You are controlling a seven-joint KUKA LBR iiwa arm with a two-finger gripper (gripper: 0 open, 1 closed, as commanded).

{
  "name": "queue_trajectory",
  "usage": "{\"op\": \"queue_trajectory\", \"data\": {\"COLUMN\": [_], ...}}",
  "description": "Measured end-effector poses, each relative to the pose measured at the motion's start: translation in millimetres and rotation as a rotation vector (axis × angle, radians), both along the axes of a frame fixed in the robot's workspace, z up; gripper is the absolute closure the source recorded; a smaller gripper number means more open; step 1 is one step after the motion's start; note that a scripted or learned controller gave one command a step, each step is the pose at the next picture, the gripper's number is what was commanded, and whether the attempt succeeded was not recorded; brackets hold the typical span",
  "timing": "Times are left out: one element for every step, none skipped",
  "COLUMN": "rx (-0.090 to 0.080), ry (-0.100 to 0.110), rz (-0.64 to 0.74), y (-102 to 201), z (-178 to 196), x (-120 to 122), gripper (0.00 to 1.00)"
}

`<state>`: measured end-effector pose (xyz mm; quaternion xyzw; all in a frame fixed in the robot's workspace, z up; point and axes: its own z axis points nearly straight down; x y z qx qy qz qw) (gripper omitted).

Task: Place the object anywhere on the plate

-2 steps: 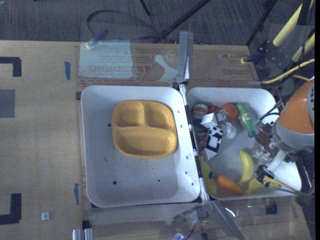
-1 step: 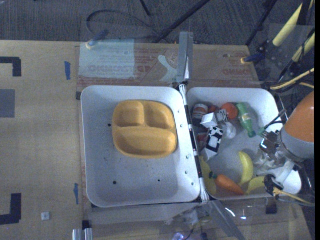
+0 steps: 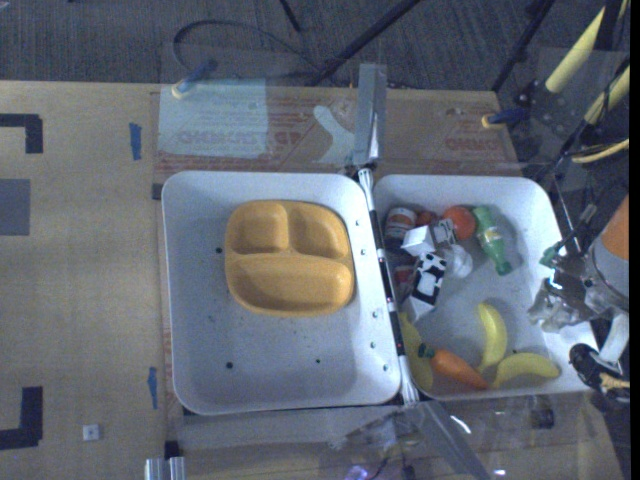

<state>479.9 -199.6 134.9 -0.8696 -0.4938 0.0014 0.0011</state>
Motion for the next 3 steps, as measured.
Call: {"op": "queue_trajectory", "data": {"rx": [0.002,0.002,0.003], "ry": [0.002,0.004,0.003], "rz": [0.166,0.163,0.166], "y": [-8.2,-9.2,-0.1], "z": [-4.5,1.7,-27.2], "x": [-0.4,0.2,2.3], "gripper": [1.0,1.0,1.0]}}
